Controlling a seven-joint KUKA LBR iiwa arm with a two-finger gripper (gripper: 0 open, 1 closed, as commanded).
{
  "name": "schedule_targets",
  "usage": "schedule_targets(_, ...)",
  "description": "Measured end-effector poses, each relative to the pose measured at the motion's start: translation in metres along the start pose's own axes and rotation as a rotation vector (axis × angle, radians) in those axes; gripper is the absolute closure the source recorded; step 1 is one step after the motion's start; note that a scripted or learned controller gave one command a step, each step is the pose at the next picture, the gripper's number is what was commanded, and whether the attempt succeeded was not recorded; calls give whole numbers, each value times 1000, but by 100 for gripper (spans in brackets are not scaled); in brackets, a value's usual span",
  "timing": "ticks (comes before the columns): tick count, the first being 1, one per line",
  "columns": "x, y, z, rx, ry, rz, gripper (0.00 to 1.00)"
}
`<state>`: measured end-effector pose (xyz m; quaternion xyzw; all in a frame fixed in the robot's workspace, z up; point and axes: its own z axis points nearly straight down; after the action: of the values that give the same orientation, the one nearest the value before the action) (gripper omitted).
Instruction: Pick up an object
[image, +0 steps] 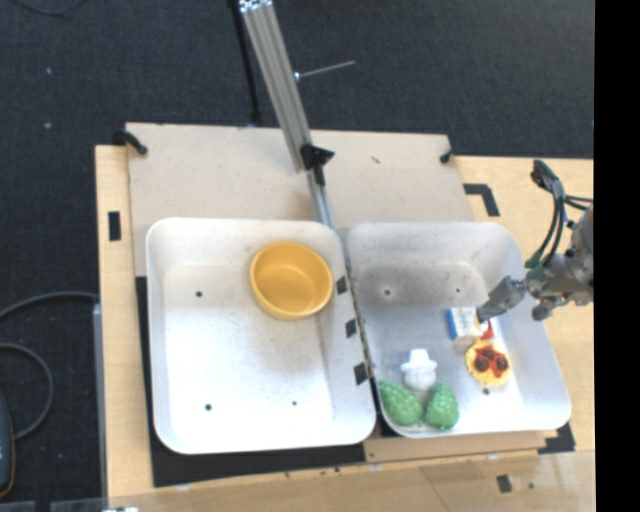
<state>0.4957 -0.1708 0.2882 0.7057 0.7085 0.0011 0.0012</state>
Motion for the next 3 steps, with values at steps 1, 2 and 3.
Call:
schedule_targets(1, 0, 0, 0, -1, 0, 2, 0)
schedule_targets(2, -2, 6, 58, 0, 0, 8, 0)
schedule_targets(3, -7, 9, 117, 3, -1, 5, 0)
